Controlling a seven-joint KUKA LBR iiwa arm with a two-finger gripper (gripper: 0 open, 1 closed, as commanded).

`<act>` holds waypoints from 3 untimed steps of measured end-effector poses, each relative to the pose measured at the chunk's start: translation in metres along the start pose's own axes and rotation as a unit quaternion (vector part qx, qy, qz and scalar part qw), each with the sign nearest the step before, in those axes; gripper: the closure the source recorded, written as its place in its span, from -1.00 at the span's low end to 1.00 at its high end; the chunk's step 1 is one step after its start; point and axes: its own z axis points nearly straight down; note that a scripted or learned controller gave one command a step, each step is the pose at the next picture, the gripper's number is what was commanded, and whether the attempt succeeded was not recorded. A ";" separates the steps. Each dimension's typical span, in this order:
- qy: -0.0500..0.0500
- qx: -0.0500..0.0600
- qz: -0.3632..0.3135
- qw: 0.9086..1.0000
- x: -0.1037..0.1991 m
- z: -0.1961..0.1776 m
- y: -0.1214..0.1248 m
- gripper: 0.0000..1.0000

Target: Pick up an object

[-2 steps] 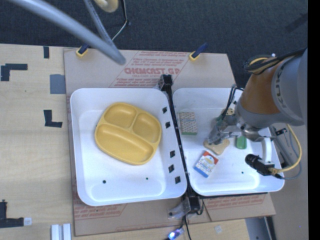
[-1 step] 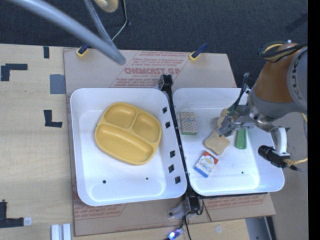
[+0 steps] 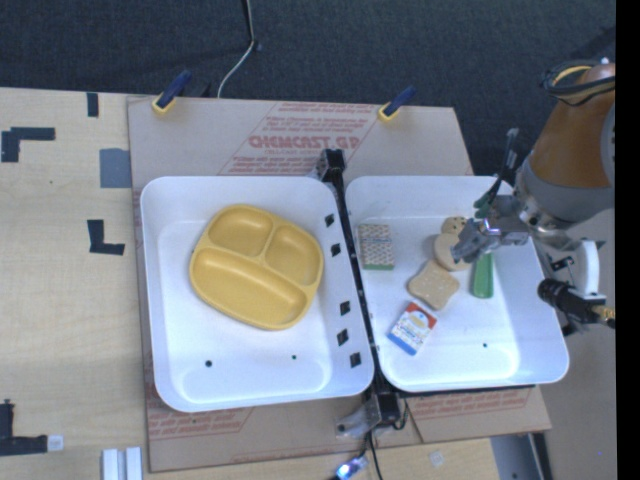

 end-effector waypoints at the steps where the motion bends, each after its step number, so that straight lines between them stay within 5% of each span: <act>1: 0.000 -0.001 -0.001 1.000 0.000 -0.048 0.001 1.00; 3: 0.001 0.002 -0.003 1.000 0.101 -0.034 0.016 1.00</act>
